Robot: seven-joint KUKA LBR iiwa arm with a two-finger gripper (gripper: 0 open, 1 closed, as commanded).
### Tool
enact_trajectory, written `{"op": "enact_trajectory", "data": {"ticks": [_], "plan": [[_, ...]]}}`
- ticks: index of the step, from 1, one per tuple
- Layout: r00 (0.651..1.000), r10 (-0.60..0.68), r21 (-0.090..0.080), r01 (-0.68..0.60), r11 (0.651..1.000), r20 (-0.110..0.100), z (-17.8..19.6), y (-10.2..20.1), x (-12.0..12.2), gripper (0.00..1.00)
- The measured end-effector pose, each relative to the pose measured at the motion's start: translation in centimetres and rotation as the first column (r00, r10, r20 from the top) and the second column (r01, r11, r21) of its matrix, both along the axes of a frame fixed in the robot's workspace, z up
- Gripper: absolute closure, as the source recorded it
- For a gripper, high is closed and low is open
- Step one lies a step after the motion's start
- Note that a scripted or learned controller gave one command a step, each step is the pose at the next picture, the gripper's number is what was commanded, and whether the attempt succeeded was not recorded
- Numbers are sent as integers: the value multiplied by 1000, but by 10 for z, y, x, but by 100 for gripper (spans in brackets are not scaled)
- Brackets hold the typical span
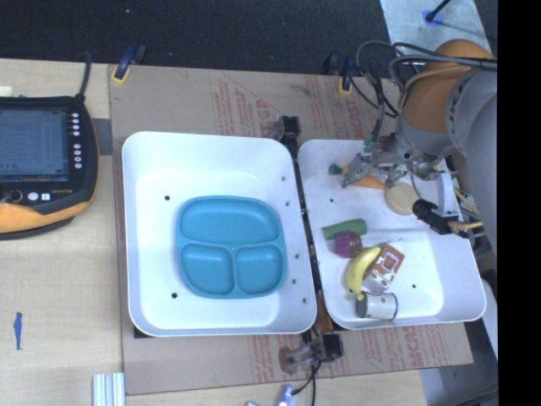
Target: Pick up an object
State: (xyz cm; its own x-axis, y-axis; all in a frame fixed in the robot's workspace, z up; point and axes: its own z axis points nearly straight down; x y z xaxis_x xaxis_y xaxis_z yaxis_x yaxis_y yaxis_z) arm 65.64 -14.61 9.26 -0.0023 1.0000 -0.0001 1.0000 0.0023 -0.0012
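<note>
My arm (439,100) reaches in from the right, gripper (376,166) down at the right bin's (456,307) far edge, over an orange piece (369,178); I can't tell the fingers' state. That bin holds one banana (361,269), one can (376,305), one green piece (345,227). The left bin (152,227) holds one blue tray (230,245).

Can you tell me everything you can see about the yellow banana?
The banana is bright yellow and curved, with a smooth skin that looks like plastic. It lies flat in the right bin, toward the bin's near end, running at a slant with one tip near the purple thing and the other by the silver can. An orange and white box lies close along its right side, seemingly touching it.
</note>
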Motion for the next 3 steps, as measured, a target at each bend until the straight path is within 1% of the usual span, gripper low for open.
{"op": "enact_trajectory", "data": {"ticks": [1,2,3], "plan": [[1000,0,-1,0,1000,1,92,-50,0,0],[1000,2,-1,-2,1000,-3,1,-64,-33,0],[1000,4,-6,-4,1000,6,18,-66,-29,100]]}}
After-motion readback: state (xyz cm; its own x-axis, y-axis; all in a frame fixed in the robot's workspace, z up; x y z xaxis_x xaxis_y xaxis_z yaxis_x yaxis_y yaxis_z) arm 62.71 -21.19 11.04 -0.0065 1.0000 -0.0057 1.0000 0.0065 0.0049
